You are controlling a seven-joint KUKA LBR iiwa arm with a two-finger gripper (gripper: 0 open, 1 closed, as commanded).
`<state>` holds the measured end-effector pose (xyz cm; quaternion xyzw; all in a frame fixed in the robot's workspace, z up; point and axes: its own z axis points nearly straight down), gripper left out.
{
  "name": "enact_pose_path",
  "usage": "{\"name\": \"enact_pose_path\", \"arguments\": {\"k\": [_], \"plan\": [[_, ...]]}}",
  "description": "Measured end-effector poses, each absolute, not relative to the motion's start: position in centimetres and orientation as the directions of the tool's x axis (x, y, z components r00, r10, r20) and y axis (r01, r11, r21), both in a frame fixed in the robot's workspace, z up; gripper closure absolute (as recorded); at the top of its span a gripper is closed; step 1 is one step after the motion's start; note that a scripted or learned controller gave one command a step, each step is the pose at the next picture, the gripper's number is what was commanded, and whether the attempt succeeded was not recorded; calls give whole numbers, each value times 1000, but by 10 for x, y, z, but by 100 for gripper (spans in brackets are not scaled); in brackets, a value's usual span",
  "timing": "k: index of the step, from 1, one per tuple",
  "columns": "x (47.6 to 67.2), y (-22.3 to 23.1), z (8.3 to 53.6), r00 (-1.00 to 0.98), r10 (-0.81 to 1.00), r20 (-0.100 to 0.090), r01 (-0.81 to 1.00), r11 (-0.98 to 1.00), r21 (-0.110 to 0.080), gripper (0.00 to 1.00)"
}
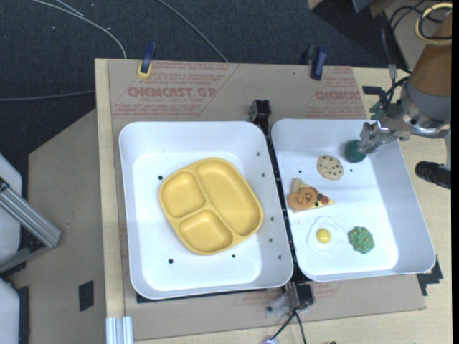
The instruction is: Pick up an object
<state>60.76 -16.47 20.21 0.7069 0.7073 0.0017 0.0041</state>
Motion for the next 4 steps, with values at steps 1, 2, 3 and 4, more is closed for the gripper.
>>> {"name": "enact_pose_path", "arguments": {"k": [1, 2, 3, 4], "plan": [[609, -175, 261, -1, 1000, -4, 1000, 1, 9, 100], [605, -119, 247, -3, 1000, 1, 1000, 3, -3, 100], [596, -67, 234, -5, 1000, 2, 1000, 5, -3, 100], [592, -10, 242, -4, 1000, 2, 1000, 4, -1, 100]]}}
